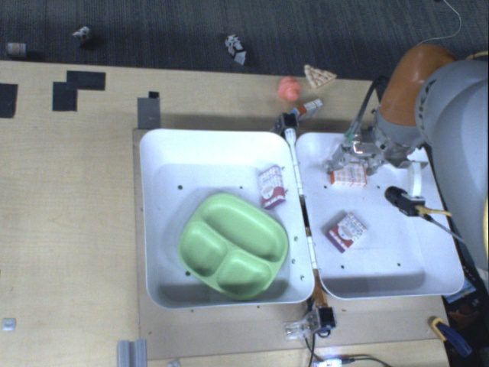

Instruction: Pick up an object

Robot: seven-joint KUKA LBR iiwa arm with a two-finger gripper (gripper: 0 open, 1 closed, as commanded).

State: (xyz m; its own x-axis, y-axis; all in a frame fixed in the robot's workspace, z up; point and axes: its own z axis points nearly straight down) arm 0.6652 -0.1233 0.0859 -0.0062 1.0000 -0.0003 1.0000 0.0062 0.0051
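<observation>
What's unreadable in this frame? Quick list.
- Gripper: too small and blurred to read its state or tell contact with the orange-white box beneath it.
- Small red-white packets: labels too small to read.
- Right bin: far-right part hidden by the arm.

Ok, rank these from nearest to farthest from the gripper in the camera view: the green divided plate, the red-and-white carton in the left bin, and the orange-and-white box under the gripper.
Measured from the gripper:
1. Orange-and-white box, right bin, just below the gripper.
2. Red-and-white carton, left bin, by the inner wall.
3. Green divided plate, left bin, toward its near side.
</observation>
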